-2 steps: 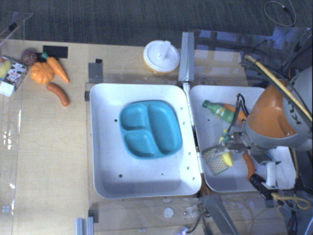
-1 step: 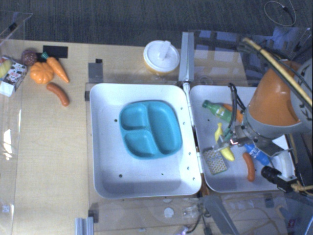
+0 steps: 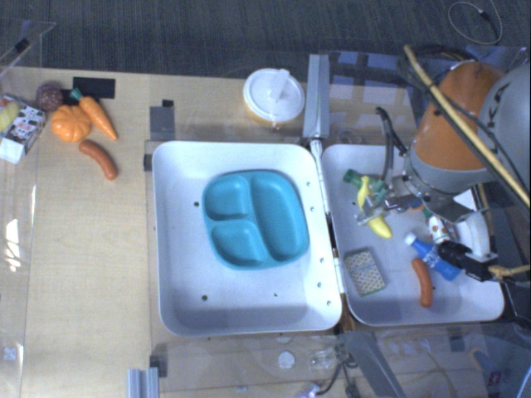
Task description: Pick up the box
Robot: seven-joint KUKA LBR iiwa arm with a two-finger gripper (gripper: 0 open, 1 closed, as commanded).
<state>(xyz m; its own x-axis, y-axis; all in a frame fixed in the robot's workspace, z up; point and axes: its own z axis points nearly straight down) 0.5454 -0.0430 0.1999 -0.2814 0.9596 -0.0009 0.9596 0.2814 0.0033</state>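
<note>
The box is small and flat with a grey speckled top. It lies near the front left corner of the right bin. My gripper hangs over the middle of that bin, above a yellow banana-like toy and behind the box. The grey arm with its orange band reaches in from the right. Nothing touches the box, and a gap of bare bin floor separates it from the gripper.
A red sausage, a blue bottle and a yellow-green toy share the right bin. The left bin holds a blue divided plate. A white lidded cup and toy vegetables sit outside.
</note>
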